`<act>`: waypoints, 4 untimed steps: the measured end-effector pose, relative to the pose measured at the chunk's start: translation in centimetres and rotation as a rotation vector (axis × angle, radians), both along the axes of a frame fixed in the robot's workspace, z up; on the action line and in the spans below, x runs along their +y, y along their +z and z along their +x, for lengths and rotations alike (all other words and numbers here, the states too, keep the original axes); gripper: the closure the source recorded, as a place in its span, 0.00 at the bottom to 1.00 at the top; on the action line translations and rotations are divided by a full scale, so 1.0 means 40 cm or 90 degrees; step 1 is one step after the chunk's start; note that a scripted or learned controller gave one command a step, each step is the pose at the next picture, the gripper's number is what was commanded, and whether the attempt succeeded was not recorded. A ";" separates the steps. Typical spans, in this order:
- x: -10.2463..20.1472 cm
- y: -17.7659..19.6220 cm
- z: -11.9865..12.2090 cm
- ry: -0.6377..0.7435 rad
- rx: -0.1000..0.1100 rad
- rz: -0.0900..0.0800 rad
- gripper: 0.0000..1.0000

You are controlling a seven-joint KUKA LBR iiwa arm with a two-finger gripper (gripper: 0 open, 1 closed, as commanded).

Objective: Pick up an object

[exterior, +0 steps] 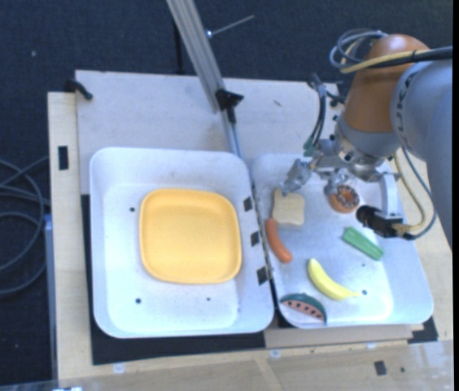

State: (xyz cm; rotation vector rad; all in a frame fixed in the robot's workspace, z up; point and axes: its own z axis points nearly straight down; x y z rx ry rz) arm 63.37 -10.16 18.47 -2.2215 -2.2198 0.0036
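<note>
The right bin [404, 296] holds several toy foods. A tan bread slice [288, 210] lies at its left side, with an orange-red sausage [277, 241] just below it. A yellow banana [330, 280] and a watermelon slice [303, 308] sit near the front edge, and a green piece [363, 243] lies to the right. My gripper [325, 176] hangs over the bin's back part, just above and right of the bread. A small round orange-brown object [343, 198] sits directly beside it. Nothing is visibly held.
The left bin [107, 177] holds a yellow square plate [190, 235]. A slanted metal rail [201, 47] runs from the top down to the divider between the bins. A black cable end [376, 218] dangles over the right bin near the green piece.
</note>
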 end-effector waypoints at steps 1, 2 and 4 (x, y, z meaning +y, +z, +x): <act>0.001 -0.106 -0.009 0.000 0.000 0.000 0.00; 0.000 -0.215 -0.011 0.000 0.001 0.000 0.00; -0.001 -0.075 -0.011 0.000 -0.004 0.000 1.00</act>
